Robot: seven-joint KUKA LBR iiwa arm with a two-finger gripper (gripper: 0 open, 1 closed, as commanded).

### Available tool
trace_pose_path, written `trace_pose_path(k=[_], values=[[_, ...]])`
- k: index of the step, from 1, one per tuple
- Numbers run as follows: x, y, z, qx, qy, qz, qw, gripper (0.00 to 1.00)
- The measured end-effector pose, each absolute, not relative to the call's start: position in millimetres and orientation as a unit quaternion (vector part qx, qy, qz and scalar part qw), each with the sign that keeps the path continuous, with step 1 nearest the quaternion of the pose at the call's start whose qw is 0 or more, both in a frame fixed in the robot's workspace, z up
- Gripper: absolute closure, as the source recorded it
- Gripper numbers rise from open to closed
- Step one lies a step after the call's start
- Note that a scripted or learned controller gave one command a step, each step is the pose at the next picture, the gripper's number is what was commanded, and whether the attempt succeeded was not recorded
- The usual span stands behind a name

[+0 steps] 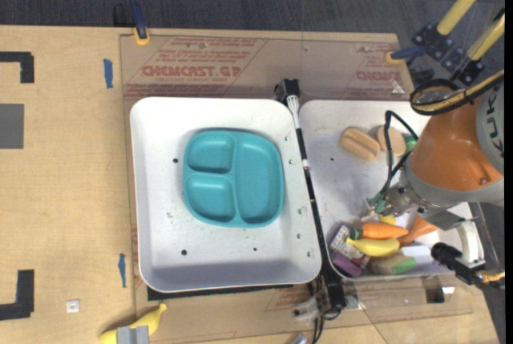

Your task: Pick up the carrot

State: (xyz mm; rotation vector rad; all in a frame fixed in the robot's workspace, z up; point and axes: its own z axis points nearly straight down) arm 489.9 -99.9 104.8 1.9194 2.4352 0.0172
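Observation:
The orange carrot (382, 231) lies on its side near the front of the right bin (325, 134), on top of a pile of toy food. The gripper (390, 206) hangs straight above that pile, its tip just over the carrot and close to or touching it. The grey wrist and the orange band (450, 156) cover the gripper's upper part. The carrot rests on the pile and is not lifted.
A yellow banana (377, 247) lies just in front of the carrot, beside a purple item (346, 240) and another orange piece (422, 229). A tan bread roll (361, 143) sits at the back of the right bin. The left bin (152, 174) holds a teal divided plate (234, 177).

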Motion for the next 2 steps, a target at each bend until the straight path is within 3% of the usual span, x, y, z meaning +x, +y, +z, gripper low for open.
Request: trace_pose_path(k=[1, 2], values=[[489.4, -99.6, 104.1, 0.619, 0.785, 0.0052, 0.02, 0.0], [494.0, -102.4, 97.7, 0.425, 0.905, 0.009, 0.02, 0.0]])
